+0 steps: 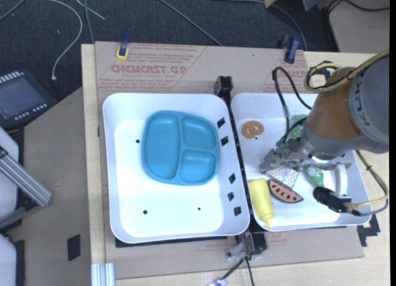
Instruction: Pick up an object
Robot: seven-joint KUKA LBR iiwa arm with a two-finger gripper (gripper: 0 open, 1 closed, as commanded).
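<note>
Arm (346, 114) w/ gripper (291, 155) low in right bin (260, 102), amid toys: watermelon slice (286, 192), yellow piece (261, 199) at front-left edge. Grip state: can't tell. Left bin (120, 173) roomy around blue tray (179, 147).

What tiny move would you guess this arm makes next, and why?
Probably a short drop straight down. The gripper hangs low in the right bin, just above the watermelon slice toy and near the yellow toy. Nothing visibly sits between its fingers, so it likely needs to get lower before closing.
</note>
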